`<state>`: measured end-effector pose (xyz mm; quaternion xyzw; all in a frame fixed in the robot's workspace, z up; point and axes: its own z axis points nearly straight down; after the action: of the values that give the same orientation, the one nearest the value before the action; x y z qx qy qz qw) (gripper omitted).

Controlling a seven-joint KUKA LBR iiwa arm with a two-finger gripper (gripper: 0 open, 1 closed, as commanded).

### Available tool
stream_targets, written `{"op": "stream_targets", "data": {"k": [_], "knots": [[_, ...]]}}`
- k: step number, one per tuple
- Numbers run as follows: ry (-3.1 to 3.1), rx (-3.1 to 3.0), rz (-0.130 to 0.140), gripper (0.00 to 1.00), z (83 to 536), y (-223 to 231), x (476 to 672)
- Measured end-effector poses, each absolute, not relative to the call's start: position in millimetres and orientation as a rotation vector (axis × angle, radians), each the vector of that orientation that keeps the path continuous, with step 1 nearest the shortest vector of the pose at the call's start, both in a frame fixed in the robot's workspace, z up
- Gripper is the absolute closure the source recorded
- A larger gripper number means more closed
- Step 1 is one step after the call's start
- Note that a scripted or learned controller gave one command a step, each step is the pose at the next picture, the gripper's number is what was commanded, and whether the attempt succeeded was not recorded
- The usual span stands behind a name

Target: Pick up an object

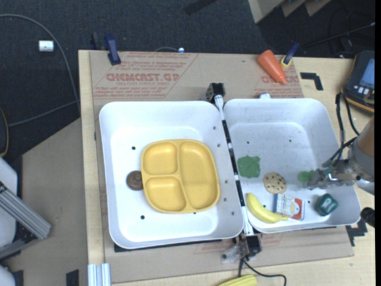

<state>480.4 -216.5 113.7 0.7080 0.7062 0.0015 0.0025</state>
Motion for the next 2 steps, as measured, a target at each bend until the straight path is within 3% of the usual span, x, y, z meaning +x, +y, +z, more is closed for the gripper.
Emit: {"op": "stream_targets", "data": {"k": [1, 2], "knots": [[2.216, 2.221, 0.005, 0.00, 114, -216, 480.4], [2.221, 2.217, 0.002, 0.00, 201, -205, 546.2]]}}
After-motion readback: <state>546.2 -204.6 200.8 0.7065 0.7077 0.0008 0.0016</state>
